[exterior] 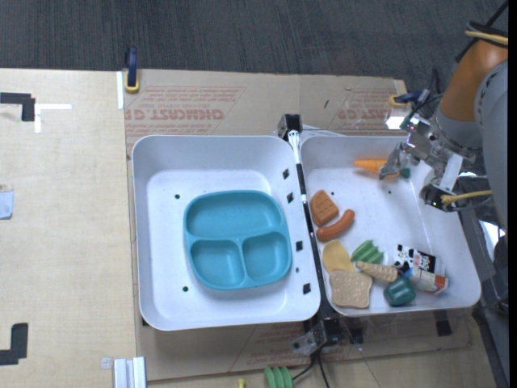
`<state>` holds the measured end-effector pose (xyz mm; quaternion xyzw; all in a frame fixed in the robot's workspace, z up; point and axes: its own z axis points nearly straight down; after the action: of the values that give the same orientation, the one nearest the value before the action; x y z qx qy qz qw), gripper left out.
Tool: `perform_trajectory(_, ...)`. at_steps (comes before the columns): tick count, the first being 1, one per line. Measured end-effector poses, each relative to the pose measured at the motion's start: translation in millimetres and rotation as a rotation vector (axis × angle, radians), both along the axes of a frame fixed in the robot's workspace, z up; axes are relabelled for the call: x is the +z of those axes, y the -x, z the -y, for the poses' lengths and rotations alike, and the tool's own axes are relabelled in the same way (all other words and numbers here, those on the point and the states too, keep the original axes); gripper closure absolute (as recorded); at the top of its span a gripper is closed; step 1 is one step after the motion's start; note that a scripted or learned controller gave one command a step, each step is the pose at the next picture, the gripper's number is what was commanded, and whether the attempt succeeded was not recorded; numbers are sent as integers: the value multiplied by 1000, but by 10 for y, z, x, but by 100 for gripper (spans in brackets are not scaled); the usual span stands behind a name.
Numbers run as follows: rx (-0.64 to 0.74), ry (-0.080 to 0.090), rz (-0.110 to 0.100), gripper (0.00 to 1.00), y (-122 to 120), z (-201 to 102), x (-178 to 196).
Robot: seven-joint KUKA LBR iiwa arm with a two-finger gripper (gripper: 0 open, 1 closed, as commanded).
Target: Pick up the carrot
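The carrot [370,166], small and orange, lies on the floor of the right bin [367,192] near its far wall. My gripper [395,168] reaches in from the right and sits low at the carrot's right end, touching or nearly touching it. The grey arm with its orange band [477,71] stands above the bin's far right corner.
In the right bin's near half lie a brown bread piece [324,207], a sausage [335,225], green beans [367,251], a toast slice [351,289], a green pepper [399,293] and a small carton [416,261]. The left bin [161,176] holds a blue divided plate [238,239].
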<state>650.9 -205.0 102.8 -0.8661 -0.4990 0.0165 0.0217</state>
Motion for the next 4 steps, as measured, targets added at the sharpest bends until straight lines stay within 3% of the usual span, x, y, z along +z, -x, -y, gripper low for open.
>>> perform_trajectory(1,-108,-8,-25,0,15,-7,-140)
perform_trajectory(2,-252,-5,-37,0,28,-46,-152)
perform_trajectory(3,-254,1,-20,100,2,-52,-68)
perform_trajectory(4,-253,5,-40,0,47,-24,-87)
